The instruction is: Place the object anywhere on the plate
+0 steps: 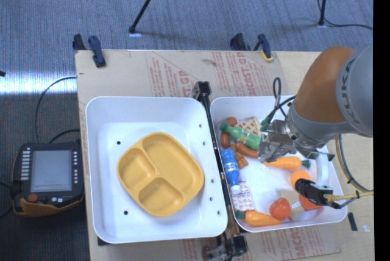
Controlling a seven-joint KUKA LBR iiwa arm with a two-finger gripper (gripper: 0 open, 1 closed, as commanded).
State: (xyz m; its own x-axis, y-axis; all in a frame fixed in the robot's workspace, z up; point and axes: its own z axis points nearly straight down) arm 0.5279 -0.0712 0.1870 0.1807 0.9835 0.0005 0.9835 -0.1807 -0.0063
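Stage: picking, we judge. Grey two-finger gripper (pixel 275 147) low over toy-filled right white bin (pixel 275 224), right of yellow three-compartment plastic plate (pixel 160 173); grip state: we cannot tell. Next: secure object, carry to plate.

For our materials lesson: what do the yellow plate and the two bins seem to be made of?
Yellow plate: probably moulded plastic, matte with a soft sheen, with three rounded compartments. Left bin and right bin: likely thin plastic, smooth white, rounded corners; painted metal can't be ruled out.

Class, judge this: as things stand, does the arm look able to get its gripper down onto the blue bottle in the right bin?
Probably yes. The blue bottle lies uncovered along the right bin's left wall, and the gripper hovers close by; that wall could crowd the approach.
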